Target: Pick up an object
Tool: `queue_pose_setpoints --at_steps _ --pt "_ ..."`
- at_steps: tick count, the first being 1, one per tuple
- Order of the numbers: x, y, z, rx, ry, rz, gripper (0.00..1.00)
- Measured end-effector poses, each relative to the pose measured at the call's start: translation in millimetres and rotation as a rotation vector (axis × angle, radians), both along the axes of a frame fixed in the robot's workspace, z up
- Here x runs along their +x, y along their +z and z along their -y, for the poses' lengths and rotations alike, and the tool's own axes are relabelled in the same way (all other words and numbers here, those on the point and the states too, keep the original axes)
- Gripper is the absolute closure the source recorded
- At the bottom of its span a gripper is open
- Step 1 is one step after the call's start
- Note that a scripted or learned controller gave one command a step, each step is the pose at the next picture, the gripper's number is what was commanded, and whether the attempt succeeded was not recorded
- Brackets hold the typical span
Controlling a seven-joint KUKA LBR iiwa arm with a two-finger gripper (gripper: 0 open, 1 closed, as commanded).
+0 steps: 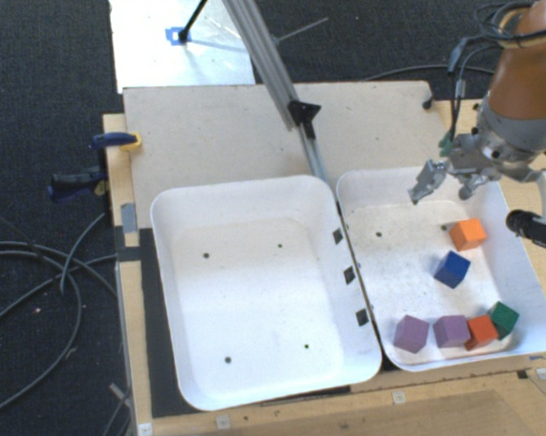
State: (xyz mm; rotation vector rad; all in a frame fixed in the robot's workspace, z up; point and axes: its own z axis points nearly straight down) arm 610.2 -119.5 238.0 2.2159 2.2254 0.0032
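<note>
Blocks waiting below an empty, spread-fingered gripper (444, 178).
Nearest the gripper, just below and right of it, lies the orange cube (467, 234), with a blue cube (452, 269) beyond; both look small, rigid and light, best pinched across two flat opposite faces, the orange one standing clear of neighbours.

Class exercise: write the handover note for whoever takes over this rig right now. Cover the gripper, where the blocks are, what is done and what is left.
Gripper: open, holding nothing, above the top of the right bin.
Blocks, all in the right bin: orange block, blue block; along the lower edge two purple blocks, a red-orange block, a green block.
Done: nothing picked.
Left: choose a block, grasp, lift.
</note>
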Motion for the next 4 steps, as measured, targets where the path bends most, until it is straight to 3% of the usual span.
queue_pose_setpoints --at_steps 1,2,4 --pt "36 -103 72 -0.003 -0.006 -0.004 0.00" --pt "-8 -133 87 -0.002 0.003 0.004 0.00" --pt "-88 -148 77 -0.001 -0.004 -0.003 0.00"
